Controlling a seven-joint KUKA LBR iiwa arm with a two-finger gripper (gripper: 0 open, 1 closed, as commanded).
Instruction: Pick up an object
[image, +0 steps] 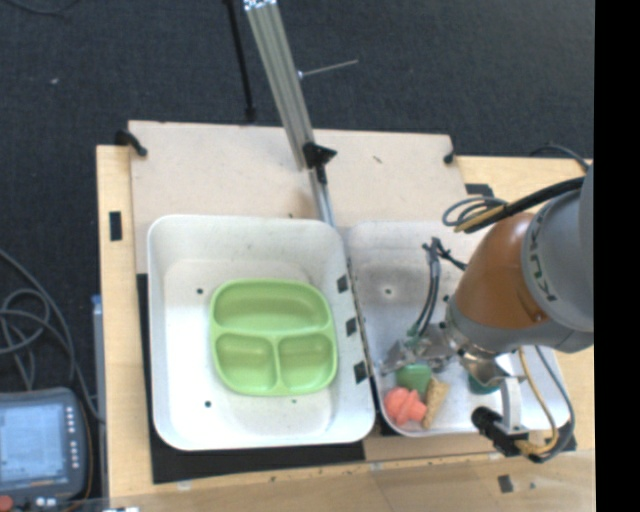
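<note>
The grey arm with its orange band (500, 275) reaches over the right bin (385, 260). Its gripper (415, 352) hangs low at the front of that bin, just above a small green object (414, 378). A pink-red object (403, 405) lies in front of the green one, close to the bin's front wall. Beside it, on the right, lies a tan piece (438, 399). A teal object (484, 378) shows partly under the arm's wrist. The arm hides much of the right bin's floor.
The left bin (180, 300) holds a light green divided plate (272, 335) at its middle. A metal pole (290, 90) slants down from the top to the wall between the bins. Cables (432, 290) hang by the wrist. A pendant screen (40, 440) sits at the bottom left.
</note>
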